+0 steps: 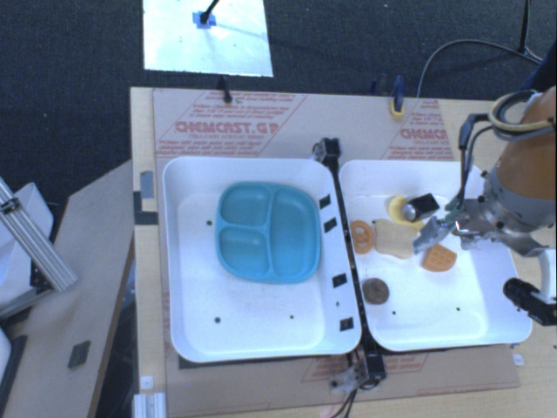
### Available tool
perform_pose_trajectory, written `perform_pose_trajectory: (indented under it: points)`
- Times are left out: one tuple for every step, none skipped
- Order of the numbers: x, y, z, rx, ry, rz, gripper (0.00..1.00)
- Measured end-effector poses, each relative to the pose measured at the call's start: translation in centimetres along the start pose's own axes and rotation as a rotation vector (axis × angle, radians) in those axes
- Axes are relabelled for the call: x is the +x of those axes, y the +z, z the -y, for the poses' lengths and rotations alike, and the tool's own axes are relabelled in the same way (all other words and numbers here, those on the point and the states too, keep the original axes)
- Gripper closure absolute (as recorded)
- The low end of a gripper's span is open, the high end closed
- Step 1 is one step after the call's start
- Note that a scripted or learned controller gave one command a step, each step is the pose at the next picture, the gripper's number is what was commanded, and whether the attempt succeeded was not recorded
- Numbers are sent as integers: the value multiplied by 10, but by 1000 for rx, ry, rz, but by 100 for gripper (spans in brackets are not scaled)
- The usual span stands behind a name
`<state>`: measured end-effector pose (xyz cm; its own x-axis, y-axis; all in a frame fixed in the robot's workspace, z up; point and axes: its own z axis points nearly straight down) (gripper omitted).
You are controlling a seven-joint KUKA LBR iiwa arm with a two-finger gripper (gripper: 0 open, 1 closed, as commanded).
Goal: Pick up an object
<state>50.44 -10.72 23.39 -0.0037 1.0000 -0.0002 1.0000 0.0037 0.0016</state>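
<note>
In the right bin point(435, 316) lie a pretzel point(361, 235), a beige bread slice point(394, 239), an orange waffle-like piece point(439, 259), a brown cookie point(376, 291), and a yellow ring with a black block point(412, 206). My gripper point(432, 233) hangs low over the bin's middle, between the bread slice and the orange piece. One grey finger point(429, 235) shows, pointing down-left towards the bread. Nothing visible sits between the fingers.
The left bin point(196, 320) holds a blue divided plate point(265, 232). A black clip strip point(338, 233) runs along the seam between the bins. The arm's orange-banded body point(526, 159) covers the right bin's far right side. A black part point(526, 299) sticks in at the right.
</note>
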Motion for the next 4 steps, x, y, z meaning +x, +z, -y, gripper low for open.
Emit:
perform_pose_trajectory:
  points:
    - [5, 43, 2, 5, 2, -1, 0]
    - [-3, 100, 9, 6, 4, -1, 0]
    - [-3, 150, 8, -1, 5, 0, 0]
    - [-2, 138, 7, -2, 3, -3, 100]
